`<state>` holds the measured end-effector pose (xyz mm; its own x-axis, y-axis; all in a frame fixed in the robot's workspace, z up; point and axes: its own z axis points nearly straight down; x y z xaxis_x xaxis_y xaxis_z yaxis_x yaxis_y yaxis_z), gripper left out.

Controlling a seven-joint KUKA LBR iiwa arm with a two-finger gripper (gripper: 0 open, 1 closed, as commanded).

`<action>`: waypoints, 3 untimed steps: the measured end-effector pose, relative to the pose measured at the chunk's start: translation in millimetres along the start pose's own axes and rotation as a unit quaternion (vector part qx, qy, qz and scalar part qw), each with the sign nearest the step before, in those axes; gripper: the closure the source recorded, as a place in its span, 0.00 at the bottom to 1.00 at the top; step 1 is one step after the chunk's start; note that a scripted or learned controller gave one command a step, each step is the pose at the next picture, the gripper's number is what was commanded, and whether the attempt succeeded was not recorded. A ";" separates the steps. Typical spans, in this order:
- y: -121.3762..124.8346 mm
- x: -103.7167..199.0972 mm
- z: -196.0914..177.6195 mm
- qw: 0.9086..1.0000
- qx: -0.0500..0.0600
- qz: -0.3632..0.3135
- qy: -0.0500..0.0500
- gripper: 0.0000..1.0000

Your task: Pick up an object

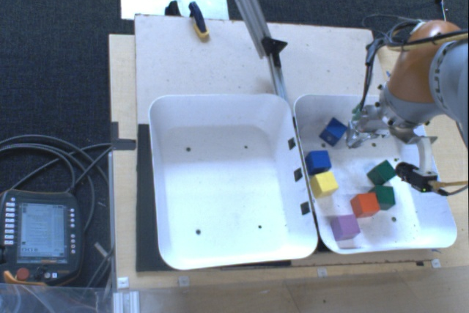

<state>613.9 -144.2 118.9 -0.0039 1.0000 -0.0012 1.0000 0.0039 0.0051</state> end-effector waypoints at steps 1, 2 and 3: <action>9.0 2.1 -62.6 1.000 -0.002 0.000 0.000 1.00; 1.2 4.7 -117.6 1.000 -0.001 0.000 0.000 1.00; 2.7 4.4 -142.5 1.000 0.000 0.000 0.000 1.00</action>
<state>615.8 -139.7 261.5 -0.0042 1.0000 -0.0010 1.0000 0.0042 0.0054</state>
